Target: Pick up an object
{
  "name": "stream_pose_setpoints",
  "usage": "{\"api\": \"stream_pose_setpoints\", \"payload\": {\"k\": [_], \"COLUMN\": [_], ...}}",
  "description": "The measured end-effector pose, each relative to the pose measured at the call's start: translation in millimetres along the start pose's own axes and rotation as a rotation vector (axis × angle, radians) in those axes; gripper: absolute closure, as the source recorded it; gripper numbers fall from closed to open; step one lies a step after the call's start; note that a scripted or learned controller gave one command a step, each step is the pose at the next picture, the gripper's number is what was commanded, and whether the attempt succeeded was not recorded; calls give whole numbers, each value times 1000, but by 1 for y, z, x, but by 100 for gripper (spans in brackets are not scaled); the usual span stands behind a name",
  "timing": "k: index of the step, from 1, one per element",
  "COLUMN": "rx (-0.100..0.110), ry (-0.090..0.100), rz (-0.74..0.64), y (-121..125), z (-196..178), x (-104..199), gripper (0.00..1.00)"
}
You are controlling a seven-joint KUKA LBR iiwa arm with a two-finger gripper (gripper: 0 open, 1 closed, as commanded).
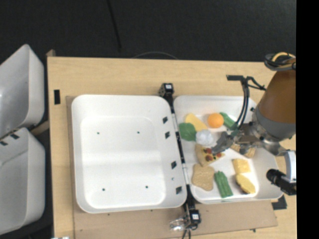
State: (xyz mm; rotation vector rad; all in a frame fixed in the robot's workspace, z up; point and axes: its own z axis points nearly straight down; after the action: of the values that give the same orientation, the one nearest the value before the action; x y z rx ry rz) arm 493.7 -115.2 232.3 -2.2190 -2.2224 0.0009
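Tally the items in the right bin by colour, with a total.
Green: 3
Yellow: 3
Orange: 1
White: 1
Tan: 2
Total: 10, though the end effector may hide more.

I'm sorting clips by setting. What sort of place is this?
Probably a robotics lab's grasping test bench, not a home or shop: a wooden bench bears two white bins, the right bin holds small toy-like objects, and a grey-and-orange robot arm reaches over them.
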Motion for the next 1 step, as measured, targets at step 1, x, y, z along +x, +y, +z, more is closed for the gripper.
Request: {"api": "stream_pose_setpoints", "payload": {"k": [1], "rx": [5], "ry": [-1], "rz": [2], "y": [-5], "z": [139], "x": [18], "gripper": [0]}}
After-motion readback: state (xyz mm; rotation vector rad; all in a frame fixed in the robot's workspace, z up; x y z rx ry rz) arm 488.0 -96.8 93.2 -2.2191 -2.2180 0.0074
